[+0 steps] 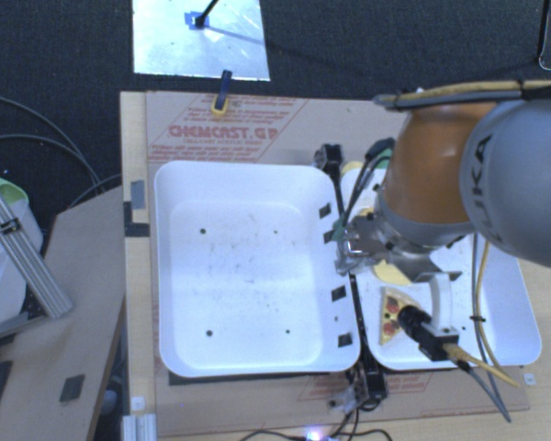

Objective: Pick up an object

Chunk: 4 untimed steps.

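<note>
Yellow-crusted toy pizza wedge [390,317] lies at six o'clock from your grey-and-orange arm's gripper [386,255] — long axis twelve-to-six — whether it's clenched, you cannot tell.

There is one camera. It sits high above the bench [138,274] and looks down at a slant. It is far enough back to see both white bins side by side: the left bin [179,186] whole, the right bin [519,333] partly behind the arm [482,182]. The arm comes in from the right and looks big because it is nearer the camera. The dark floor past the bench's far edge shows along the top.
</note>
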Motion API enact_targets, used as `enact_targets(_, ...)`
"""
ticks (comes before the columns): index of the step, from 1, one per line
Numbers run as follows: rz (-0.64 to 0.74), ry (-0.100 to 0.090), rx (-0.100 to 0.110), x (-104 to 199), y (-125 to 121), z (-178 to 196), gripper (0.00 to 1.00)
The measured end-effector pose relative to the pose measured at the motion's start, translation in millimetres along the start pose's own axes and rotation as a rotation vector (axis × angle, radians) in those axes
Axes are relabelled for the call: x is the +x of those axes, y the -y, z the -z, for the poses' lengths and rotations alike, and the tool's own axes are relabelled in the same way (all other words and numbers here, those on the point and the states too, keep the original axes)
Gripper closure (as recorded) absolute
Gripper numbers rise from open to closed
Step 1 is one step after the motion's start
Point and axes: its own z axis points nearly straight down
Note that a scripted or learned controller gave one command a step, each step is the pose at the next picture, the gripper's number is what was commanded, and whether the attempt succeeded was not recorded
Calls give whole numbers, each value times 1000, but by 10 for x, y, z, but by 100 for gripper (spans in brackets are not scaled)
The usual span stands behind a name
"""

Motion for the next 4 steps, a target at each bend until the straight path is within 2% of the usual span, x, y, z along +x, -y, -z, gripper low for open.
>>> enact_targets(1,-3,1,6,348,7,-642,100)
enact_targets(2,-1,-5,-18,758,-240,1738,100)
enact_targets(3,-9,5,9,936,-750,340,100)
enact_targets(4,-12,5,5,527,-1210,-758,100)
